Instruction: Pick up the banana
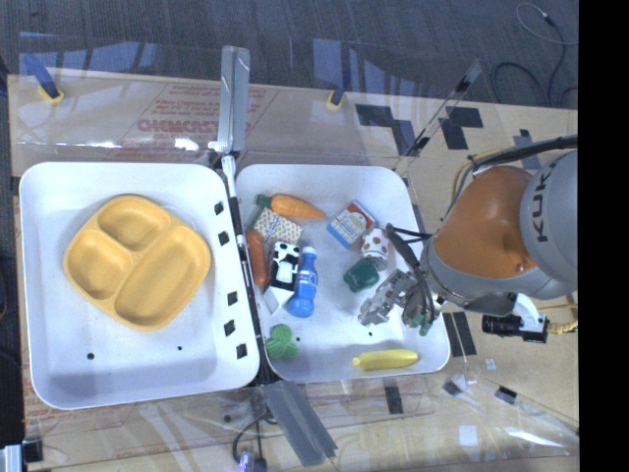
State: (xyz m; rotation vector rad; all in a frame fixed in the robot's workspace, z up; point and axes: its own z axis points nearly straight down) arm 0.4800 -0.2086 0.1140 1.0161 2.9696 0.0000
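Observation:
The yellow banana (386, 360) lies flat along the front edge of the right bin (324, 357), near its right corner. My gripper (391, 305) hangs just above and behind it, at the bin's right side, a short gap away from the banana. Its metal fingers point down and left, with nothing seen between them. The grey arm with its orange band (486, 234) reaches in from the right.
The right bin also holds a carrot (295, 206), a blue bottle (303, 283), a green cup (360, 274), a small box (350, 225), a black-and-white toy (285, 261) and a green piece (281, 342). A yellow divided plate (138, 260) sits in the left bin (59, 362).

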